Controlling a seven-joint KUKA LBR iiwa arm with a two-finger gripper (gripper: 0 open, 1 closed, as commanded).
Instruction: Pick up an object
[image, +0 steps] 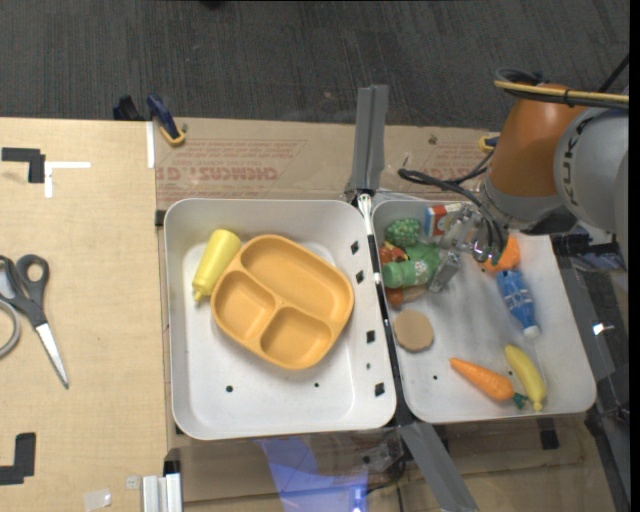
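The gripper (462, 250) hangs over the right bin (560, 395), green toy (412, 262) just beside it, blue bottle (517, 301) near.

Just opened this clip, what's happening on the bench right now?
A grey and orange robot arm reaches from the right into the right bin, its gripper low among a cluster of toys at the far end, near a green toy. Nothing is visibly held. Elsewhere in that bin lie a blue bottle, a carrot, a banana and a round brown cookie. The left bin holds an orange divided plate and a yellow bottle.
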